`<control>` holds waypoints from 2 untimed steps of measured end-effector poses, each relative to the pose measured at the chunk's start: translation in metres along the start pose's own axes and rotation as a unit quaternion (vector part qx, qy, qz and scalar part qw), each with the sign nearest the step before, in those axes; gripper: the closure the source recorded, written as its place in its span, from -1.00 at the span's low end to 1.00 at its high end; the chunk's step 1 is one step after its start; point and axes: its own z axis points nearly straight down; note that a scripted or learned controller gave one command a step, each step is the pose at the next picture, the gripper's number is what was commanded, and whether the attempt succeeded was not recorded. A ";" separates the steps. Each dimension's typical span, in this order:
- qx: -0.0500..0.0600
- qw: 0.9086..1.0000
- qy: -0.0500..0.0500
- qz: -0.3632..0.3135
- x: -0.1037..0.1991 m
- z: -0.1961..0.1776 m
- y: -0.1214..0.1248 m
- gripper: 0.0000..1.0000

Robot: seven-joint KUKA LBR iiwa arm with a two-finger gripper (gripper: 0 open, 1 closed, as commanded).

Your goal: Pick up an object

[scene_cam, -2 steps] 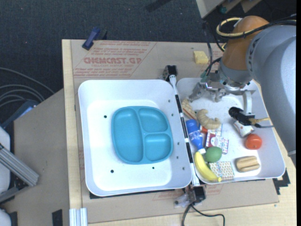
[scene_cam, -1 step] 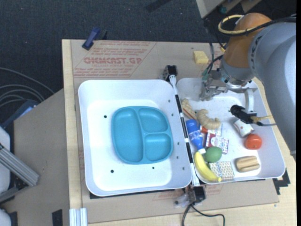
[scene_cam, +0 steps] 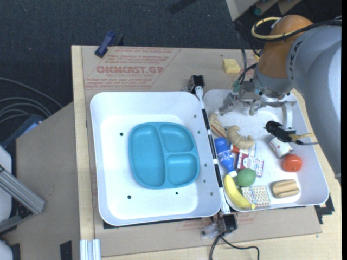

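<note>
Progress: nothing is picked up yet, as far as we see; every object lies in a bin or on the bench, so the whole grasp and lift is left.
Gripper (scene_cam: 242,103): low over the far end of the right bin (scene_cam: 313,169), above bare white floor; we cannot tell whether it is open or closed from this angle, and we see no object in it.
Nearest candidates: tan stick (scene_cam: 217,124) and tan pastry (scene_cam: 240,137), just on the near side of the gripper; we judge these the likeliest targets.
Bins: 2, side by side.
Left bin (scene_cam: 108,118) contents: 1 blue divided plate (scene_cam: 162,155).
Right bin count, one of each:
- banana (scene_cam: 234,191): 1, by the near left corner
- green fruit (scene_cam: 246,176): 1, touching the banana
- red-orange fruit (scene_cam: 292,163): 1
- bread roll (scene_cam: 285,188): 1
- blue tube (scene_cam: 222,148): 1, along the left wall
- red-and-white packet (scene_cam: 246,161): 1
- checked packet (scene_cam: 259,195): 1
- tan pastry: 1
- tan stick: 1
Right bin total: 9 that we can tell apart; the pile is crowded, so one may be hidden.
Bench outside the bins: 1 yellow block (scene_cam: 231,65), 1 blue clip (scene_cam: 104,45).
</note>
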 end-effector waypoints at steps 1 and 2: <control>0.000 1.000 0.000 0.002 -0.042 0.010 -0.001 -1.00; -0.001 1.000 -0.001 0.001 -0.041 0.000 0.000 1.00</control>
